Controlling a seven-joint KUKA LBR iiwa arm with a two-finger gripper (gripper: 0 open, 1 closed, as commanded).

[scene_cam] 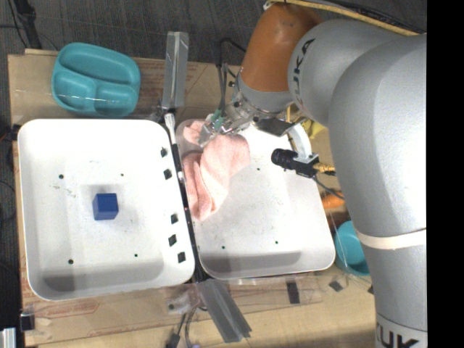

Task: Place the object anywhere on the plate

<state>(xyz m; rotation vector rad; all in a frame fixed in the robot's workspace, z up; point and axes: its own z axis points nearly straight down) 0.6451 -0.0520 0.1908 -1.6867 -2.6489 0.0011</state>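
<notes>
Two white bins [43, 216] are set on a wooden counter [152, 75]; a soft pink cloth [217, 169] is grasped by the hand [217, 125], a blue cube [106, 206] lying well apart.

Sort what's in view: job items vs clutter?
Job:
- pink cloth, right bin, at the gripper
- teal plate, on the bench behind the left bin

Lying about:
- blue cube in left bin
- teal item beside right bin, partly hidden
</notes>
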